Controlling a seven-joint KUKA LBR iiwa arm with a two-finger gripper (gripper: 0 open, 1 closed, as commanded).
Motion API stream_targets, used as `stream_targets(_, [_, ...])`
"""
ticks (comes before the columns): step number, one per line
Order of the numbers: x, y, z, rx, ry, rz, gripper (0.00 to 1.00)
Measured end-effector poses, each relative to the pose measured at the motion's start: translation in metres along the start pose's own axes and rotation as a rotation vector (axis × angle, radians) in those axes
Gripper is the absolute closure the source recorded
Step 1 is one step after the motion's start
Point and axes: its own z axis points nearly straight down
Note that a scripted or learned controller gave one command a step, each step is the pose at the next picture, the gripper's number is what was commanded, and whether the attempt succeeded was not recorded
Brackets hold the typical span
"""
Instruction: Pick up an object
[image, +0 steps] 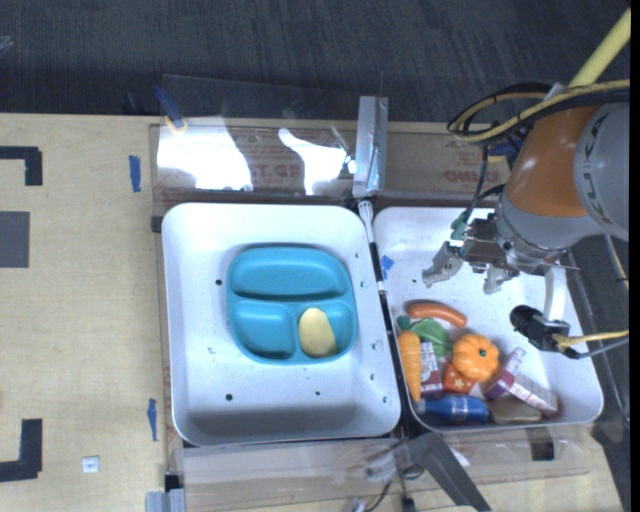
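While the grey arm reaches in from the right with its orange band above the wrist, the gripper (468, 268) hangs over the upper part of the right bin (580, 405), its two fingers spread apart with nothing between them. Below the gripper, toward the near end of that same bin, lies a heap of toy food: a red sausage (436, 311) at the top of the heap, an orange carrot (410, 365) along the bin's left wall, a small orange pumpkin (475, 356) in the middle, a blue object (455, 407) at the near edge, and a pinkish packet (520, 385) to the pumpkin's right. The heap is well apart from the fingertips. A black fitting (530, 323) with a yellow cable sits to the right of the sausage, above the pumpkin. Just left of the right bin, touching it along a shared edge, stands the left bin (190, 330), which holds a blue divided tray (262, 318); a yellow egg-shaped object (317, 331) rests in the tray's lower right compartment.
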Motion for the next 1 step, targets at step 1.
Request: stream_targets(1, [-0.0264,-0.0117,0.0852,0.008,0.0,0.098,0.0])
